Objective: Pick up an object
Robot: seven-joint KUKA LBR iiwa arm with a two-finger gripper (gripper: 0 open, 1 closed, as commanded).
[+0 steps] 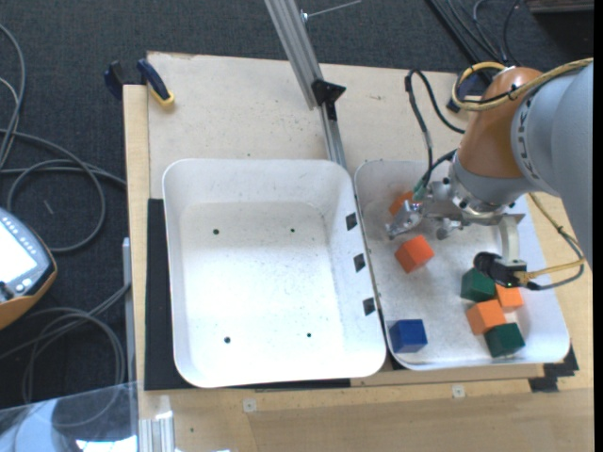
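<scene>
1. The tool (407, 219) hung low over the far-left part of the right bin (435, 295). Whether it was released or clenched could not be told from this slant, and nothing could be seen held in it.
2. The likeliest pick, the orange cube (414, 253), lay on the bin floor just beside the tool, on its near side, and looked tilted.
3. Risk: the tool seemed offset from the cube rather than centred over it. A descent from there could catch an edge and shove the cube aside, or close on nothing.
4. Risk: the cube's tilt could let it twist or slip out during a squeeze.
5. Risk: the bin wall stood close on the tool's left, so a push that way could jam the cube against it.
6. A small orange bit (402, 202) showed just behind the tool. It was too hidden to identify and might be knocked.
7. The blue cube (408, 334) sat at the near-left corner, well apart from the tool.
8. A cluster (486, 316) of green and orange blocks crowded the near-right corner, with pieces touching. Picking there would risk catching two at once.
9. The left bin (254, 281), a rail (297, 45) and a clamp (155, 81) on the tabletop (236, 111) stood clear of the work.
</scene>
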